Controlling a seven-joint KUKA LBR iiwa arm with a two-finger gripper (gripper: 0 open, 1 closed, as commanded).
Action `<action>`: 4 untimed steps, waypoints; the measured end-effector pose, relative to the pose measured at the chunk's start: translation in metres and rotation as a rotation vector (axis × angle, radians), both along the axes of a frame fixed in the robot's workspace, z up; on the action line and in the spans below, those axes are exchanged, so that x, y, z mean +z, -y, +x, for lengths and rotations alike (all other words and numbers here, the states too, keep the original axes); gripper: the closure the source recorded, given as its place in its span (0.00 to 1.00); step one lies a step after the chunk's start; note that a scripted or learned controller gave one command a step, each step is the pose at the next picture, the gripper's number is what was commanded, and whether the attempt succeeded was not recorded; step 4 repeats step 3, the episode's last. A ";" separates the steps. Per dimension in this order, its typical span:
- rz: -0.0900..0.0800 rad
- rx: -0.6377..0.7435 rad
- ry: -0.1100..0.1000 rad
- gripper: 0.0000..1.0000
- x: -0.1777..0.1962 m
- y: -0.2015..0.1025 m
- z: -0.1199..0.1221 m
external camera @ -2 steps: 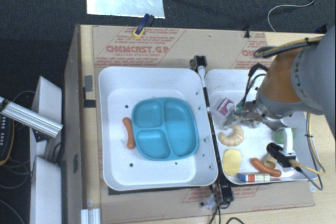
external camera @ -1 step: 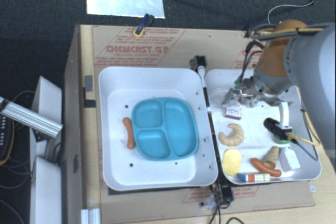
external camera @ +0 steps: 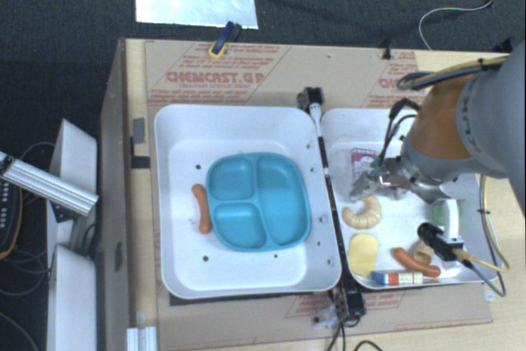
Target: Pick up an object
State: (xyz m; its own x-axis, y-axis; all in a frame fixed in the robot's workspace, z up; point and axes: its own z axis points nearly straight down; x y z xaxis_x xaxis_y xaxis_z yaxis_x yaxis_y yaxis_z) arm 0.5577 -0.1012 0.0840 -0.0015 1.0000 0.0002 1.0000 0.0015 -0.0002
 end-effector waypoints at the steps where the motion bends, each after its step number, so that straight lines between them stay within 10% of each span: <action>1: -0.001 0.002 0.003 0.00 0.001 0.023 0.051; 2: 0.000 0.003 0.003 0.00 0.001 -0.017 0.086; 3: -0.002 0.008 0.005 1.00 0.012 -0.017 0.087; 4: -0.002 0.008 0.005 1.00 0.012 -0.017 0.087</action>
